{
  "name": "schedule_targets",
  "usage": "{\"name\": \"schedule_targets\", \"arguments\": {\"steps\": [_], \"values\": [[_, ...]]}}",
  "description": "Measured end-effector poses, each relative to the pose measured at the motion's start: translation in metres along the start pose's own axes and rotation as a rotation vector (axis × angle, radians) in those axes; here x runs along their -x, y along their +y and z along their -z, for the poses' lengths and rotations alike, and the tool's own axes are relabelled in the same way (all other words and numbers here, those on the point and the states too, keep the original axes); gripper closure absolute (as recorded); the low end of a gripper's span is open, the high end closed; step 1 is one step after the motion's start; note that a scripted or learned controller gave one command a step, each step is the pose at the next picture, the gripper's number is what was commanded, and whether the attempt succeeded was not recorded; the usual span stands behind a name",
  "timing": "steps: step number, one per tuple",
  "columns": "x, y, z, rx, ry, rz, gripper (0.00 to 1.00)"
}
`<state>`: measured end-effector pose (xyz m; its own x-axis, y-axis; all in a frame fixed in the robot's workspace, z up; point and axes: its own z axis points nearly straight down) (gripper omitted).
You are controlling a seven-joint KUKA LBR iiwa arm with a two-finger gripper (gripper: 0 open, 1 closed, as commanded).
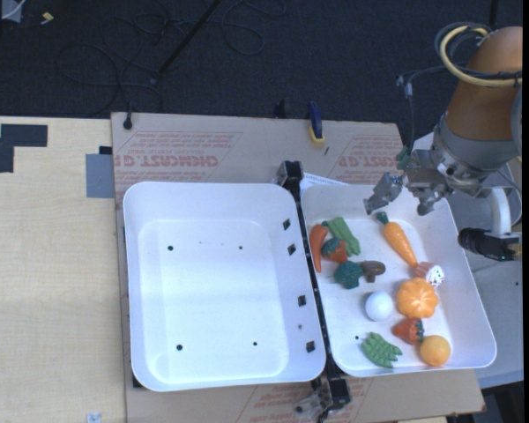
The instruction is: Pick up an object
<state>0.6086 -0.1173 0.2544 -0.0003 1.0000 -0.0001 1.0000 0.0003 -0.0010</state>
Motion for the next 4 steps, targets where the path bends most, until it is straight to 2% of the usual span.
{"name": "schedule_targets", "arguments": {"steps": [1,2,3,4], "values": [[-0.031,-0.009,-0.112,-0.015,0.004,0.002,0.0],[-0.024,0.039,-0.164,0.003,0.007,0.005,0.0],[-0.023,0.039,-0.15,0.006,0.004,0.004,1.0],[-0.034,0.002,-0.159,0.021,-0.005,-0.003,1.0]]}}
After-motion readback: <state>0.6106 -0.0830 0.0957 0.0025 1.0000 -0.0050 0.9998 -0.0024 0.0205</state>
